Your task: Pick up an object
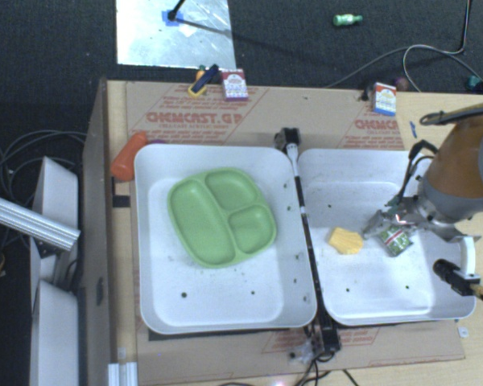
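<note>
In the right bin (362, 308) lies a yellow wedge-shaped piece (346, 240), left of the middle. A small green, white and red packet (398, 240) sits just right of it. My gripper (390, 222) hangs right over the packet's upper edge, with the grey and orange arm (463, 175) reaching in from the right. The view does not settle whether the packet is touched or held. The left bin (177, 304) bears a green divided plate (221, 215), lying flat in its middle.
An orange object (129, 155) rests outside the left bin's far left corner. Two small red-and-white boxes (235, 84) (384, 99) and a yellow-black tool (202, 80) lie on the cardboard behind the bins. A black divider (303, 215) separates the bins.
</note>
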`<state>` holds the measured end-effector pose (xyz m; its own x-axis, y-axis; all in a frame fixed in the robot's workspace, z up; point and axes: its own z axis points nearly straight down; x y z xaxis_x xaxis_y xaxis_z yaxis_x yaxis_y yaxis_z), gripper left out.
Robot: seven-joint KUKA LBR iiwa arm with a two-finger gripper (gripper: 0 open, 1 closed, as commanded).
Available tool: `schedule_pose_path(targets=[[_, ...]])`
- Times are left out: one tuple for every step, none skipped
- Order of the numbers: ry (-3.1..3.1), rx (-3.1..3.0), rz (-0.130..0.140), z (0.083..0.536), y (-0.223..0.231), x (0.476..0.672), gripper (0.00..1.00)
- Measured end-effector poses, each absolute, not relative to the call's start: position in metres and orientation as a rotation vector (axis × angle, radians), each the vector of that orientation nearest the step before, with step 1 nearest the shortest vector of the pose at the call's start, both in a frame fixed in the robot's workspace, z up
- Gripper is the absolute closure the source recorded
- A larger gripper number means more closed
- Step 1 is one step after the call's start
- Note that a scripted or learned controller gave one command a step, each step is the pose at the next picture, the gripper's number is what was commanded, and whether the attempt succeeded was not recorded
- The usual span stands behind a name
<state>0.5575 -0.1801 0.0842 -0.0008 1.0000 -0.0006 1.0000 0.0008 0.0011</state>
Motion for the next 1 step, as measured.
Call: schedule_pose_path(targets=[[2.222, 2.218, 0.003, 0.0948, -0.1799, 0.5584, 1.0]])
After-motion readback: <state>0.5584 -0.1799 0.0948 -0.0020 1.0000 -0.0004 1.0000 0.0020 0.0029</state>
